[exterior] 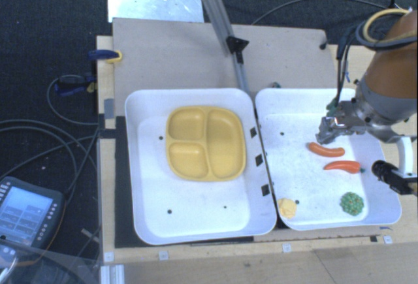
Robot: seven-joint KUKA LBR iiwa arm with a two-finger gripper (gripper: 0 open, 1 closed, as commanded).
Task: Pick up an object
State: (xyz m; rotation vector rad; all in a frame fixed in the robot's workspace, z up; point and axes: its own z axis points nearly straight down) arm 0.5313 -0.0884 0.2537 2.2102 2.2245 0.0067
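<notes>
In the right bin [287, 113] lie two orange-red sausage-shaped pieces, one [325, 149] just above the other [341, 166]. A green broccoli-like clump [352, 203] rests near the bin's front right corner. A small pale yellow lump [287, 207] sits at its front left. My gripper [329, 132] hangs over the right bin, just above and slightly left of the upper orange piece. Nothing shows in its grasp.
The left bin [147, 211] holds a yellow plate [206, 143] divided into three compartments. A slanted metal pole [215, 2] crosses the back of the bench. A black part [390, 176] of the arm juts over the right bin's right side.
</notes>
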